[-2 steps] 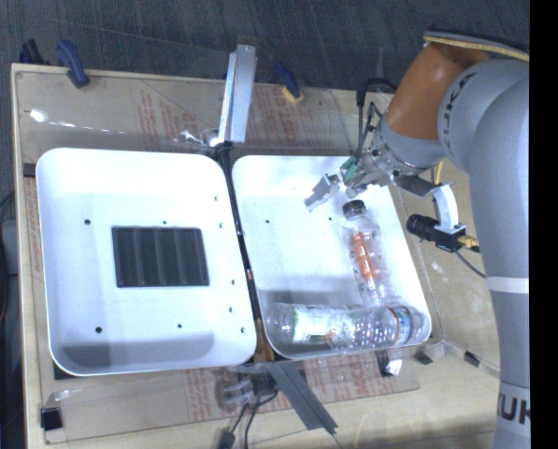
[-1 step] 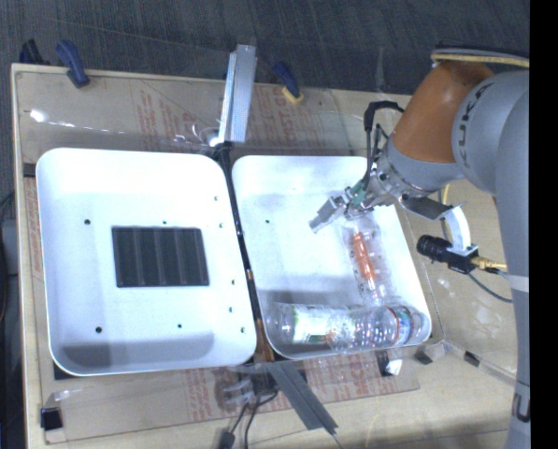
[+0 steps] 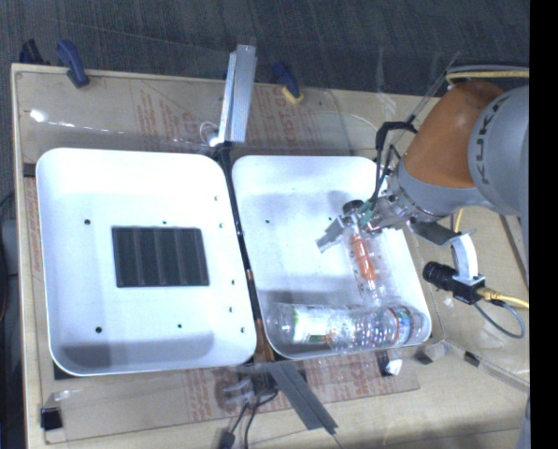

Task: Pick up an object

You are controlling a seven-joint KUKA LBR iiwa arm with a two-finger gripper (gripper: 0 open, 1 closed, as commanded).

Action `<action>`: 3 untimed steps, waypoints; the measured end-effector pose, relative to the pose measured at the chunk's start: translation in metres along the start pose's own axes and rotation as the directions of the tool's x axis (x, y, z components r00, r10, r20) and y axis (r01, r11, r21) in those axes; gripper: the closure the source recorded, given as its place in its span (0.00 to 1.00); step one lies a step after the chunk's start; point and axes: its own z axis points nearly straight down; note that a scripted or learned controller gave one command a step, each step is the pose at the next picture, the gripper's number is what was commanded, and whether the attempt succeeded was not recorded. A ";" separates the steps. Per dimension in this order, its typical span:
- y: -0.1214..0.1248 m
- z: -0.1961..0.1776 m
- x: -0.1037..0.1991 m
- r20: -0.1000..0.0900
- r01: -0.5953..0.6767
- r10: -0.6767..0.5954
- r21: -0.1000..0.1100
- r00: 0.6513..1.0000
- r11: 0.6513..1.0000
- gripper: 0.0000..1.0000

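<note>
The grey arm [image 3: 484, 157], smooth and rounded with a glossy orange band above the wrist, reached in from the right over the right bin [image 3: 269, 195]. Its gripper [image 3: 346, 226], a cluster of small angular metal parts, hung low over the middle-right of that bin's floor. I could not tell whether the gripper was spread, pressed together or pinching anything.

Right at the gripper, a slim clear tube [image 3: 364, 260] with an orange core ran from the gripper's underside toward the near wall. Its transparent shell was faint against the white floor. Whether the gripper touched it could not be told.

Its lower end met a clear plastic bottle [image 3: 349, 325] lying on its side along the near wall of the right bin. The bottle was a long, ridged cylinder with a pale label patch near its left end and speckled, glittery contents toward its right end.

The 2 bins were shallow, smooth white trays with rounded corners, set side by side and touching along their inner rims. In the middle of the left bin [image 3: 64, 204] lay a dark ribbed panel [image 3: 160, 256], flat and rectangular, with 4 upright ridges.

The bench [image 3: 120, 101] was pale brown board with faded red print under glossy clear film.
</note>
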 end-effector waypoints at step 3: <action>0.029 -0.007 -0.008 0.001 -0.013 0.013 -0.002 1.000 1.000 0.00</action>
